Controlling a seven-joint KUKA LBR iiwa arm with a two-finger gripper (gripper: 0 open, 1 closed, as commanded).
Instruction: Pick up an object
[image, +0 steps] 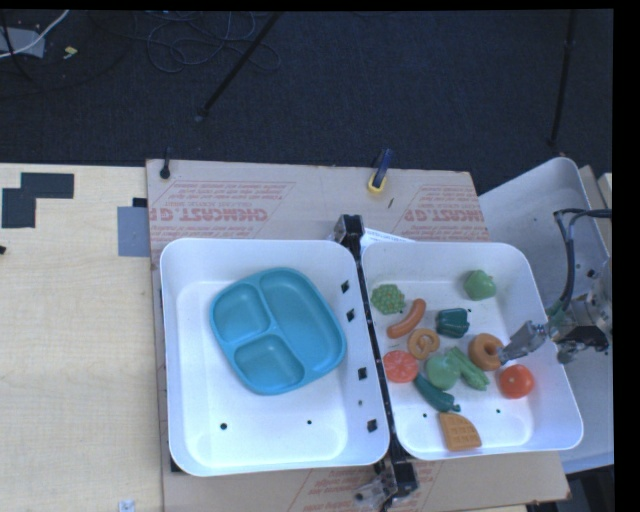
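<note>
Claw (527, 340) hangs at the right bin's (545, 440) right edge, just beside the donut (486, 351); its grip seemingly unreadable, tomato (515, 381) below

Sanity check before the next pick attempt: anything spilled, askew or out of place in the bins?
Nothing spilled. The toy food sits inside the right bin, bunched near its middle. The blue divided plate lies flat in the left bin, turned at a slant to the walls; harmless. The gripper is low beside the donut, holding nothing visible.

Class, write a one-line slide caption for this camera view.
Gripper hovers beside a toy doughnut in the right bin.
</note>
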